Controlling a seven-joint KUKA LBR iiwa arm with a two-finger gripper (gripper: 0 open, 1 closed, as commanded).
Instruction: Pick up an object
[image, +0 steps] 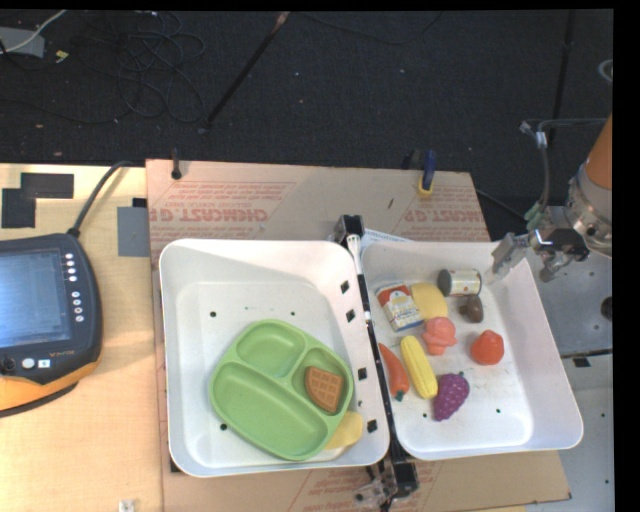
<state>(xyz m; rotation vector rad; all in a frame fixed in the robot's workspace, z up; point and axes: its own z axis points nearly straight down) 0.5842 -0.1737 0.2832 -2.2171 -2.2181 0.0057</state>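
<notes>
Camera view: left bin (190, 290) holds green tray (265, 395) with waffle (324, 387). Right bin (540, 400) holds corn (418, 366), grapes (450, 394), tomato (487, 347), can (460, 282). Tool (530, 250) over right bin's far right rim; finger state cannot be told.

Hand (528, 251) above right bin (545, 330), toy food
</notes>
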